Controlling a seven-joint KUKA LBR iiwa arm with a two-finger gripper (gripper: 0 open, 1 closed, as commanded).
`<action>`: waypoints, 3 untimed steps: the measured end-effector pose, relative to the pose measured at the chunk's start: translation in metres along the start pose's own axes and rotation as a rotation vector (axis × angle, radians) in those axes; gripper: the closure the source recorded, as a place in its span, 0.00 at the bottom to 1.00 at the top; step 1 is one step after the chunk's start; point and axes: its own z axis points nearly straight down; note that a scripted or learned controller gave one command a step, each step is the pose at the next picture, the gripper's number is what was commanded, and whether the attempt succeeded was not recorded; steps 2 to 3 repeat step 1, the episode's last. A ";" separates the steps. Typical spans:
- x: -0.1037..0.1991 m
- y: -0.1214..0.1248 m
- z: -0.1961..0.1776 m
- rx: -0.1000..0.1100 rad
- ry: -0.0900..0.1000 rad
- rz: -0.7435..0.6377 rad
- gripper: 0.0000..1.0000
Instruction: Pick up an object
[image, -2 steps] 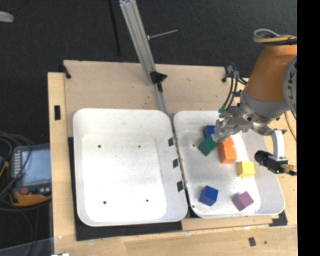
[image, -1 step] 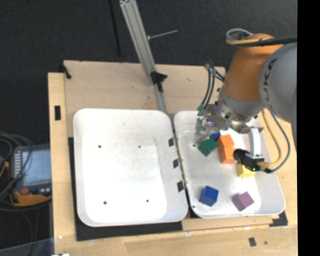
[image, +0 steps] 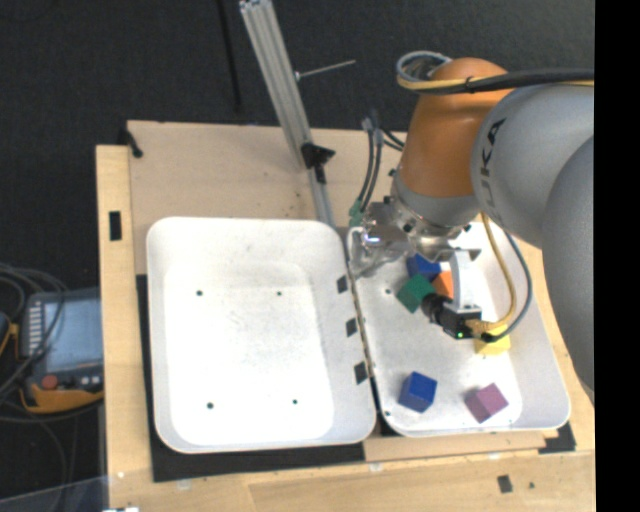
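My gripper (image: 368, 250) hangs below the orange wrist band, low over the far left part of the right bin (image: 530, 400), close to the rim shared with the left bin. Just right of it lie a blue block (image: 424, 266), a green block (image: 411, 294) and an orange piece (image: 444, 285), bunched together under the wrist. A yellow piece (image: 493, 344) lies beside a black cable fitting. Nearer the front sit a blue cube (image: 418, 391) and a purple cube (image: 487, 401), apart from each other. I see nothing held in the gripper.
The left bin (image: 170, 300) sits beside the right one on the wooden bench. A slanted metal rail (image: 285, 90) rises behind the bins. The grey arm covers the right bin's far right corner. A pendant (image: 60, 345) lies off the bench at left.
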 end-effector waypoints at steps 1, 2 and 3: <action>0.045 0.004 -0.001 0.000 -0.001 0.001 1.00; 0.045 0.004 -0.001 0.000 -0.001 0.001 1.00; 0.045 0.004 -0.001 0.000 -0.001 0.001 1.00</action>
